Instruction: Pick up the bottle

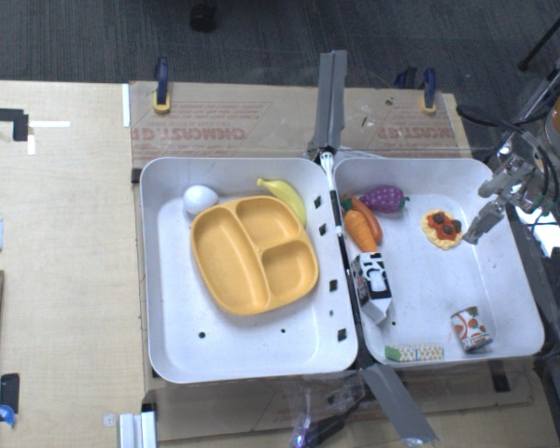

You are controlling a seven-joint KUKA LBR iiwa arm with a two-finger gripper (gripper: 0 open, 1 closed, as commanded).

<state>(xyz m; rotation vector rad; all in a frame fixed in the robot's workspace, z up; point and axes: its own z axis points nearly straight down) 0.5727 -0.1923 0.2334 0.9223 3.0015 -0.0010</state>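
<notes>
Cardboard (261, 119) reads "CHEMCAST" reversed; whether the fingers (481, 220) are apart is unclear

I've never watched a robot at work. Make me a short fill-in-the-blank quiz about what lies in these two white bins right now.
1. The yellow divided tray lies in the ____ bin.
2. Behind that tray, the banana and a white ____ rest against it.
3. In the right bin, the carrot lies beside a bunch of purple ____.
4. The gripper is over the ____ bin, near the small pizza.

Missing words: left; egg; grapes; right
</notes>
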